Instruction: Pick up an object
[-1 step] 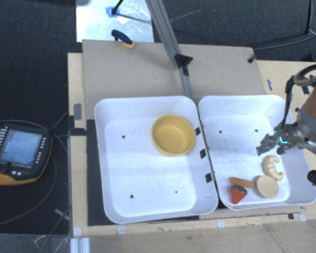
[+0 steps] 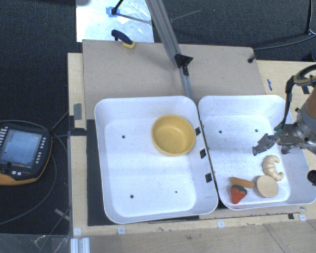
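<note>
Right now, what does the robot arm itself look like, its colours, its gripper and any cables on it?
The arm enters from the right: a tan-orange segment with dark cables looped over its top. Below that sits a grey metal wrist block, and from it the gripper extends as a dull grey, angular metal piece. No markings are legible on it.

Bowl [image 2: 173, 135] in left bin [image 2: 116, 157] (croissant [image 2: 273, 167] in right bin [image 2: 226, 109])

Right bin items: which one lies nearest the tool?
The pale croissant, just below the tool. The round tan disc, orange stick and red strawberry lie farther toward the bin's front edge.
</note>
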`<state>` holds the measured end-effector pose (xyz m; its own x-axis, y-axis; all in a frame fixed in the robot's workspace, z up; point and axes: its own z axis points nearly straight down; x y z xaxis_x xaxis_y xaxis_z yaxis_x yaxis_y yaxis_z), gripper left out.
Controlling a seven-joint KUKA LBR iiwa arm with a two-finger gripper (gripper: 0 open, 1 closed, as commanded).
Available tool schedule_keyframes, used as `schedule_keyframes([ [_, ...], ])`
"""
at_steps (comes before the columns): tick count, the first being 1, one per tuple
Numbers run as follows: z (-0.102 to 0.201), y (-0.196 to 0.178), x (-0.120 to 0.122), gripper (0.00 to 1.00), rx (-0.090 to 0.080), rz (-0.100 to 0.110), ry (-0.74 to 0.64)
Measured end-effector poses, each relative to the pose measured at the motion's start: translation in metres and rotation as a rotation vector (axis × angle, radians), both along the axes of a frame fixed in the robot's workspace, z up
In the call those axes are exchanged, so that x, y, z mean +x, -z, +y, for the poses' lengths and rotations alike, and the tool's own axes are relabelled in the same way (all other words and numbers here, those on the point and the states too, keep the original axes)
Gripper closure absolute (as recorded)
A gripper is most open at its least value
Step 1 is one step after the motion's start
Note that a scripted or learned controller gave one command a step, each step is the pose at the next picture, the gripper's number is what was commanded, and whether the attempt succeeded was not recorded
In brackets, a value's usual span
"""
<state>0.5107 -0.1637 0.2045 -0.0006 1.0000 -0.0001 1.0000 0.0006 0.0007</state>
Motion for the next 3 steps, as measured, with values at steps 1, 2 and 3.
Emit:
schedule_keyframes([
  [1, 0.007, 0.060, 0.000, 0.00, 0.001, 0.005, 0.000],
  [2, 0.007, 0.112, -0.001, 0.00, 0.001, 0.004, 0.001],
  [3, 0.007, 0.099, 0.000, 1.00, 0.000, -0.001, 0.001],
])
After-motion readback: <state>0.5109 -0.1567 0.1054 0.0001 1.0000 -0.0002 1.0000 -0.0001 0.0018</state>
